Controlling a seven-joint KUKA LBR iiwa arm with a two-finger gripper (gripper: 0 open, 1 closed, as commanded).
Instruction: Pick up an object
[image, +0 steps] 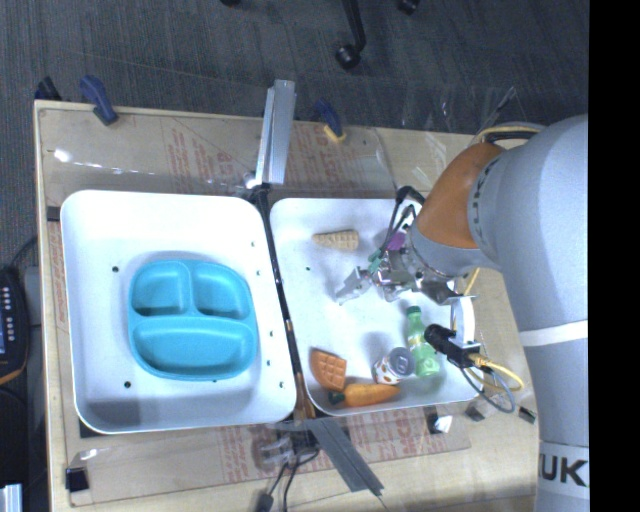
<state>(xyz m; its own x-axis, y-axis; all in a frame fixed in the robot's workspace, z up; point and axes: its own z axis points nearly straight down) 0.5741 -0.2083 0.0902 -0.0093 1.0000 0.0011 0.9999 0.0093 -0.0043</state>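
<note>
— Where's the arm (520, 230) now?

— Reaching in from the right, over the right bin (300, 225). The gripper (352, 285) sits low near the middle of that bin, fingers pointing left. Whether they're spread or pressed together, I can't tell from here; nothing shows between them.

— And the things to pick?

— All in that same bin. A cone (335, 239) lies above and a bit left of the gripper, near but apart. A green bottle (420, 340) lies below and to the right of it, beside a small can (399, 361). Along the bottom edge there's a carrot (368, 394), and just left of it an orange wedge (328, 367), both well below the fingers.

— The left bin (85, 220)?

— It holds a blue tray (190, 320) with three compartments, well apart from the gripper.
</note>
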